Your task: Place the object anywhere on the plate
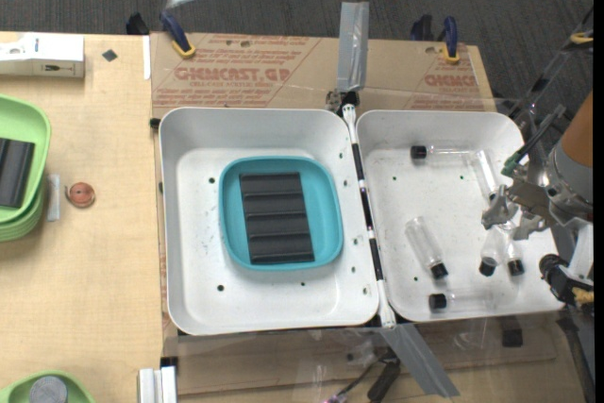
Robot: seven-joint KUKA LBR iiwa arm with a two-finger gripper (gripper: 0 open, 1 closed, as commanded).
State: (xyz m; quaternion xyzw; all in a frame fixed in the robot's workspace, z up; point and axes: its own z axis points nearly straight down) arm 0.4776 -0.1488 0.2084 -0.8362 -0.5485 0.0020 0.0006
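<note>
The tool (pixel 500 236) hangs low over the right bin (pixel 453 123), whether clamped I cannot tell, among clear black-capped vials (pixel 425 247) scattered for picking, while the teal plate (pixel 280 213) waits in the left bin (pixel 189 203).

Counts, all placed relative to the teal plate (pixel 281 213):

Bins: 2 white – the left bin (pixel 189 231) holds the plate, the right bin (pixel 396 203) sits just right of it.

Plates: 1 teal, w/ 1 black ribbed insert (pixel 276 217) on it.

Clear vials w/ black caps: approx. 6, all right of the plate in the right bin – top vial (pixel 436 151), slanted vial (pixel 483 173), middle vial (pixel 426 248), bottom vial (pixel 453 300), plus 2 short vials (pixel 489 261) far right, partly hidden, so count's not certain.

Clamps: 2 w/ blue handles, above the plate – left clamp (pixel 176 33), right clamp (pixel 449 41).

Green trays: 1, far left of the plate (pixel 28 123).
</note>
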